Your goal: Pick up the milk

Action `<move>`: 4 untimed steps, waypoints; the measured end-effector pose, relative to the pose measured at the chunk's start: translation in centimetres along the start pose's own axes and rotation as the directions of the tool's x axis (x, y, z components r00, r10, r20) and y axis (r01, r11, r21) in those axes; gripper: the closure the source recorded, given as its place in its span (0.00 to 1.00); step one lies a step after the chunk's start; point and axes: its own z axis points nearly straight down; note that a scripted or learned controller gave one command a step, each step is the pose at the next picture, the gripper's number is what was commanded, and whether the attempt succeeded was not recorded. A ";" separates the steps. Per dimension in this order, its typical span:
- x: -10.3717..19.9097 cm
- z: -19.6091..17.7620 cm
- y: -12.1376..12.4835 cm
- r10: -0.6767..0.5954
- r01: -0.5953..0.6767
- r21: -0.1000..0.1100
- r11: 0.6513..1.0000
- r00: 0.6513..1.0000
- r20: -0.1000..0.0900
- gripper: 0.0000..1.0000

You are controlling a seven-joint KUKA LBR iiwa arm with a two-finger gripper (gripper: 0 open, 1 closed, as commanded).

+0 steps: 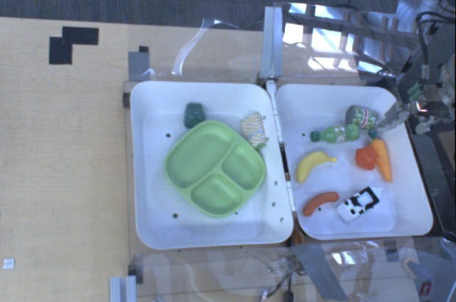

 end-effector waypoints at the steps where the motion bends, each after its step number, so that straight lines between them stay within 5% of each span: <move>1: -0.4 14.4 -6.3 0.000 0.000 0.002 1.000 1.000 -0.001 0.00; 2: 6.2 15.6 -6.9 -0.081 0.081 -0.010 0.997 0.997 0.003 0.00; 3: -0.5 15.6 -7.0 -0.338 0.338 -0.009 0.941 0.941 0.007 0.00; 4: 6.7 13.4 -7.2 -0.187 0.187 -0.001 0.982 0.982 0.000 0.00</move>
